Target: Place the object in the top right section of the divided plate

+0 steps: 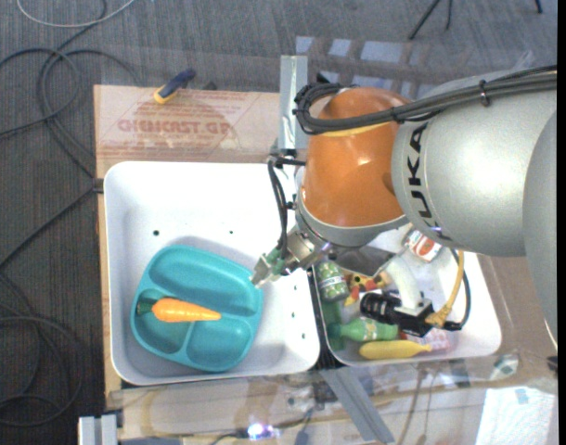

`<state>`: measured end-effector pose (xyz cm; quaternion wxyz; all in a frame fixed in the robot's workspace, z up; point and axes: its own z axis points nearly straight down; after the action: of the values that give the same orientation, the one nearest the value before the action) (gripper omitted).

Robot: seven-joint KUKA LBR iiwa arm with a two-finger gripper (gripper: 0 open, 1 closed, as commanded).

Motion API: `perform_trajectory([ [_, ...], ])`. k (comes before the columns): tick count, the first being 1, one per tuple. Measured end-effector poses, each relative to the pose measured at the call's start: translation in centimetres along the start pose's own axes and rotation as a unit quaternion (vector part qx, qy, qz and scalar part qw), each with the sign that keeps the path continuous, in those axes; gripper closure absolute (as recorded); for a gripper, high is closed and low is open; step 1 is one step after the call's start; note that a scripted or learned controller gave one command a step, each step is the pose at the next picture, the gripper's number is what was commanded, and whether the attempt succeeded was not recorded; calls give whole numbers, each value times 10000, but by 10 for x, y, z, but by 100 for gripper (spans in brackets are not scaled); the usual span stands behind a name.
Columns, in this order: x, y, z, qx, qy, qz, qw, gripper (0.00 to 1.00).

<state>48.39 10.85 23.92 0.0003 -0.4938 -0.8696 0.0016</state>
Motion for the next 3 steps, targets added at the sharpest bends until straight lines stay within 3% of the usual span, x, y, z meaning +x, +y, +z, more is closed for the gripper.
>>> perform_trajectory([
  [1,-80,-47,16,-5,6,708,9975,100],
  [2,-149,-77,-17,-6,-2,753,9972,100],
  [3,-37,-23,22,2,12,1362,9907,100],
])
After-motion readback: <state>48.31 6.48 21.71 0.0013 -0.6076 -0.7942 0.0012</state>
